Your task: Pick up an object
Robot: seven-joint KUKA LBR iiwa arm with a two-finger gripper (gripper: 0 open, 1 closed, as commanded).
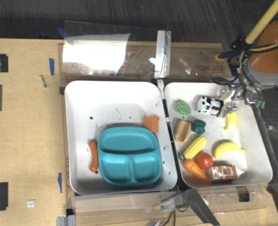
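Observation:
My gripper hangs over the far right part of the right bin, under the grey wrist with its orange band. A black-and-white toy cow lies just to its left. A small yellow piece lies directly below it in the image. I cannot tell whether the gripper touches either one. Further forward in this bin lie a corn cob, a yellow lemon, a red tomato, a carrot and a small orange-and-white carton.
A bumpy green piece, a tan cylinder and a dark green piece lie on the right bin's left side. The left bin holds a teal divided tray, an orange waffle piece and an orange sausage.

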